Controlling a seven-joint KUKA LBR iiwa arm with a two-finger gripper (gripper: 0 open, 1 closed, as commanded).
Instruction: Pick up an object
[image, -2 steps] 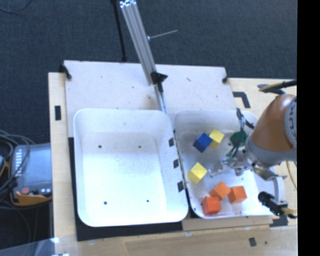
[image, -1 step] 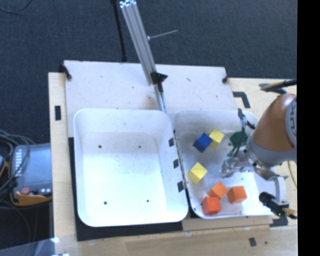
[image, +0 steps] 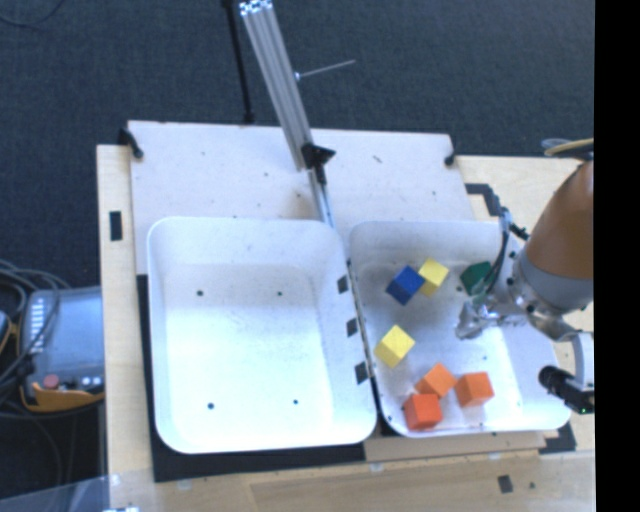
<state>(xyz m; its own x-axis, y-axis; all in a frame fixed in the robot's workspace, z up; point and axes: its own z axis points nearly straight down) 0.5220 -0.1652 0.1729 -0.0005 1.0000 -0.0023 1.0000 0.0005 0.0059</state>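
I judge the yellow block (image: 396, 344) light, rigid; I'd grip opposite flat faces. End effector (image: 470, 325): grip state unclear.

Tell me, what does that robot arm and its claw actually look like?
The arm is a thick rounded limb with a broad orange band above a grey wrist section. Below it sits the gripper, a small pale metallic piece. Dark fittings stick out near the wrist.

Bright, even light from above — both white bins (image: 250, 330) nearly wash out. Soft shadow pools on the bin floor just left of the gripper (image: 472, 325). Edges are slightly soft throughout — low resolution, with coarse grain on the dark carpet (image: 120, 60).
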